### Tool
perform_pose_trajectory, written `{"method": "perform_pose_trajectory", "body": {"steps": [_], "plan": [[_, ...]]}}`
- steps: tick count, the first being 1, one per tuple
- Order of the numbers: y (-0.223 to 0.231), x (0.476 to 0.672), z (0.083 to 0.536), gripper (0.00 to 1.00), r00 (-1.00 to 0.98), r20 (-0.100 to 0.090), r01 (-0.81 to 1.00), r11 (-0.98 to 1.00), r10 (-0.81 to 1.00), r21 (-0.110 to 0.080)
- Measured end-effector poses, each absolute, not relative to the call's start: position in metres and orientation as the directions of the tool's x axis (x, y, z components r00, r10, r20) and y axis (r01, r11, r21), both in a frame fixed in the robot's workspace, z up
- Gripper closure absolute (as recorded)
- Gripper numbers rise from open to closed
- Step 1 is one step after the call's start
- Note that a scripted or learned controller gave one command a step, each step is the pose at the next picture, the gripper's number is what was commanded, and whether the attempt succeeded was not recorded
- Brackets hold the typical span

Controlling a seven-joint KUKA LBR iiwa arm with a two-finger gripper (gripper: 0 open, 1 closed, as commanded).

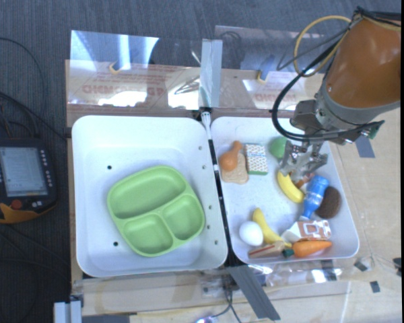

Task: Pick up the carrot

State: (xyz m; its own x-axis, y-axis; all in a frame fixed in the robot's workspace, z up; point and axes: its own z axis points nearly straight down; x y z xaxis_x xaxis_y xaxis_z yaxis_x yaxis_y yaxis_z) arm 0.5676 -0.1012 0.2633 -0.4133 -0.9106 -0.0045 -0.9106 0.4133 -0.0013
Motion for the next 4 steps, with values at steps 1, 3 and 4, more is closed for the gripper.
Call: {"method": "perform_pose_trajectory", "body": {"steps": [1, 3, 4], "plan": [[-0.103, 0.625, 0.205, 1.0, -0.435, -0.004, -0.901, 0.435, -0.901, 0.006], [-0.08, 0.67, 0.254, 1.0, -0.228, -0.005, -0.974, 0.228, -0.974, -0.007], [-0.08, 0.668, 0.197, 1.0, -0.049, -0.005, -0.999, 0.049, -0.999, 0.003]]}}
